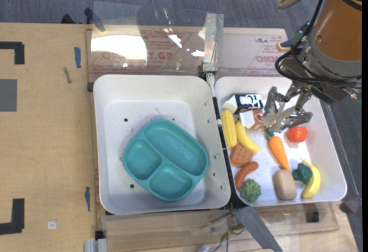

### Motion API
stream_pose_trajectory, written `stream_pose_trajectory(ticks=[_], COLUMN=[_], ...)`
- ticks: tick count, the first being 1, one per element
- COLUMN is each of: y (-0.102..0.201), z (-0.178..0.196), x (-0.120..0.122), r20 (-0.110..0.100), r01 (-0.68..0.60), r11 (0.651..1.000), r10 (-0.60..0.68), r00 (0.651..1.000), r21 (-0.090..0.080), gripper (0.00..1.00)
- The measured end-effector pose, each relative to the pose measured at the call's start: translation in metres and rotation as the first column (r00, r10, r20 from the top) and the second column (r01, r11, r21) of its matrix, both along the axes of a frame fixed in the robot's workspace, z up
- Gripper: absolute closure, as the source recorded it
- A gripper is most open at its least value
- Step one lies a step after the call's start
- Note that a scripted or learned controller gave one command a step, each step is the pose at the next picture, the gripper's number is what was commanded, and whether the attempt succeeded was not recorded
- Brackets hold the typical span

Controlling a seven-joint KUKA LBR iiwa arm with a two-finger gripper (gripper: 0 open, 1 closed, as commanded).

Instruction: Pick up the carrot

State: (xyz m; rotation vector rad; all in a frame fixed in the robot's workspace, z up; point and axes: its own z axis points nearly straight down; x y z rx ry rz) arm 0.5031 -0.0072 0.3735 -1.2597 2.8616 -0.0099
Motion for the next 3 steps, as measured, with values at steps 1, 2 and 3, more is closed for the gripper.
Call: stream_pose_trajectory(ticks=[1,2,3], y=[0.0,-0.08,0.028], z=[-0.136,-0.084,0.021], x=[0.002,0.02,-0.022], r20=[-0.019,-0.008,0.0], r01=[-0.205,-0.383,-0.436], r11=[0.979,0.924,0.9], r10=[0.205,0.383,0.436], r00=[0.979,0.924,0.9], r21=[0.004,-0.003,-0.005], gripper=[1.0,1.0,1.0])
